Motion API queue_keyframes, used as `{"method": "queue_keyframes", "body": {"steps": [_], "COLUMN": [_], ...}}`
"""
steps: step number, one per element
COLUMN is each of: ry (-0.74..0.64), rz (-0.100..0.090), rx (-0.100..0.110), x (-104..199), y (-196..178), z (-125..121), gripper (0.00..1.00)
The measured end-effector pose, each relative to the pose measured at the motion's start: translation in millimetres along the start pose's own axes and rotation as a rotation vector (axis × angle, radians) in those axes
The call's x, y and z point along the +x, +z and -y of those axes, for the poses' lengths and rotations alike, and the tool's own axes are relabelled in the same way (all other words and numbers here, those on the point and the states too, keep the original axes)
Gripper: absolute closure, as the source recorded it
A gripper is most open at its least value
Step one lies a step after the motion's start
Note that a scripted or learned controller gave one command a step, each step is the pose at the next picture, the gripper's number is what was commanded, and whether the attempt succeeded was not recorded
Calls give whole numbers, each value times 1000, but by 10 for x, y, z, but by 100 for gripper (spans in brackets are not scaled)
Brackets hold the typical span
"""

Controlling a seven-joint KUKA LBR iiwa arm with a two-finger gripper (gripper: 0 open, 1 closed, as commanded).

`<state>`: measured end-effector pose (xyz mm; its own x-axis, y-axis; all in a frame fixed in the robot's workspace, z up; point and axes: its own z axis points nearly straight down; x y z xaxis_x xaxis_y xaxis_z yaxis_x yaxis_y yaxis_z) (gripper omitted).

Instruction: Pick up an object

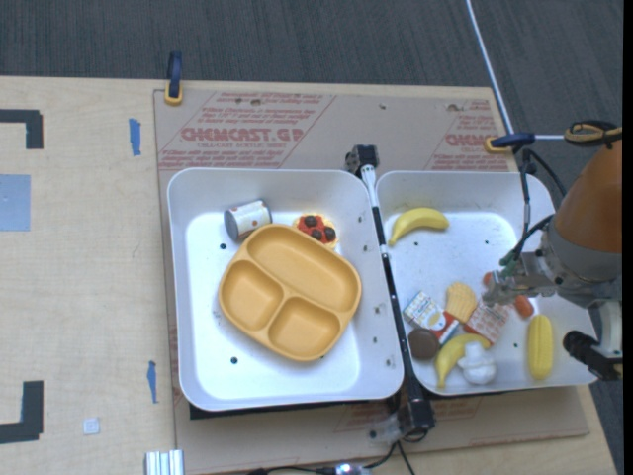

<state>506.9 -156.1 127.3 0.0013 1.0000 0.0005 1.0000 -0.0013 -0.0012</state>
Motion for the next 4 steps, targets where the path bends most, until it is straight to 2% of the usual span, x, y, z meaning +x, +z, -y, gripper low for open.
{"method": "queue_keyframes", "body": {"steps": [1, 2, 3, 4], "ry": [-1, -1, -1, -3], "rz": [2, 3, 2, 2], "rx": [-4, -4, -4, -5], "x": [-521, -679, -678, -156], "y": [-575, -606, -605, 416], "z": [268, 271, 271, -614], "gripper": [100, 100, 0, 0]}}
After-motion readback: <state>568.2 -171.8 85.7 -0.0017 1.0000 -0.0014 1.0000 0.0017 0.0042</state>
